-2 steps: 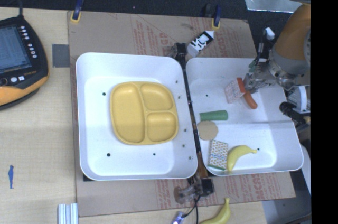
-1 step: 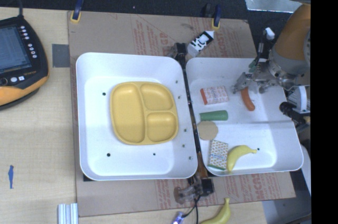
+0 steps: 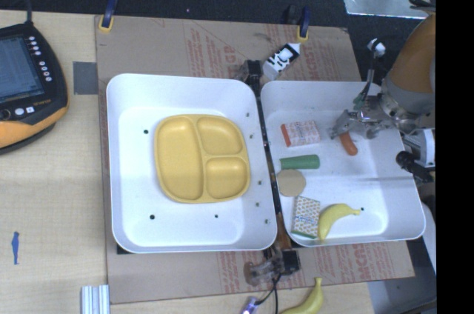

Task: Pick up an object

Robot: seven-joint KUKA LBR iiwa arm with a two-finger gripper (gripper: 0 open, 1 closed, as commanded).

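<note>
The right bin (image 3: pixel 385 186) holds the pickable things. A small orange-and-white carton (image 3: pixel 300 132) lies flat near its upper left. Just below it a green cylinder (image 3: pixel 299 162) lies on its side, and beneath that sits a tan round disc (image 3: pixel 291 183). Toward the front edge a patterned packet (image 3: pixel 304 215) lies flat, with a yellow banana (image 3: pixel 335 218) curved across its right side — touching it. An orange carrot-like piece (image 3: pixel 349 145) lies tilted further right.

Left bin (image 3: pixel 126 157): yellow divided plate (image 3: pixel 201 157).
Right bin (image 3: pixel 385 190): small carton (image 3: pixel 301 132), green cylinder (image 3: pixel 299 162), tan disc (image 3: pixel 291 183), packet (image 3: pixel 306 216), banana (image 3: pixel 337 217), orange sausage-like piece (image 3: pixel 348 145).
Gripper (image 3: pixel 354 121): seen just above the orange sausage-like piece.
</note>
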